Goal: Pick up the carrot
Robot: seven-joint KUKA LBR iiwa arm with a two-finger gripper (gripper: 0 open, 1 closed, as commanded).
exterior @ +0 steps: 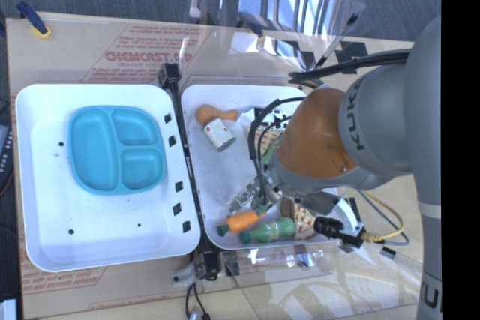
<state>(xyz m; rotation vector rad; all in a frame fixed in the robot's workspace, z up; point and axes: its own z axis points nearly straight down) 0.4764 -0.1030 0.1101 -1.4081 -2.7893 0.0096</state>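
Observation:
The carrot [244, 221], orange with a green tip at its left end, lies near the front edge of the right bin [217, 176]. It rests against a green bottle [268, 231]. My gripper [251, 200] is low in the right bin, directly above and touching or almost touching the carrot's upper side. The arm's orange band and grey wrist hide most of the gripper and the bin's right half.
A brown drumstick-shaped toy [214, 115] and a small white block [219, 136] lie at the back of the right bin. A tan patterned item [303, 216] sits by the bottle. The left bin [45, 183] holds a blue divided tray [117, 147].

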